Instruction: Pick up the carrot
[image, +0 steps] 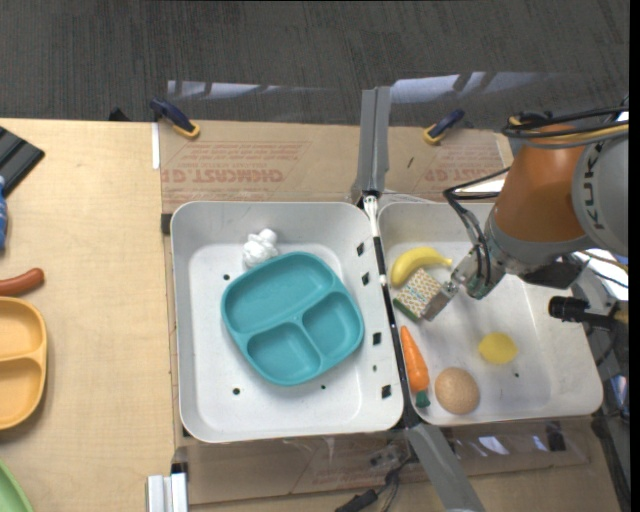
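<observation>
The carrot (413, 361) is orange with a green stub at its near end. It lies along the left wall of the right bin (560, 395), close to the front. My gripper (452, 290) hangs over the middle of that bin, up and to the right of the carrot and apart from it. Its tip is right against a patterned green-and-white block (421, 293); whether it grips the block is not visible.
A banana (417, 263) lies behind the block. A tan egg-shaped ball (456, 389) sits just right of the carrot, and a yellow lemon (497, 348) is further right. The left bin (195, 300) holds a teal divided plate (292, 317) and a white crumpled thing (261, 246).
</observation>
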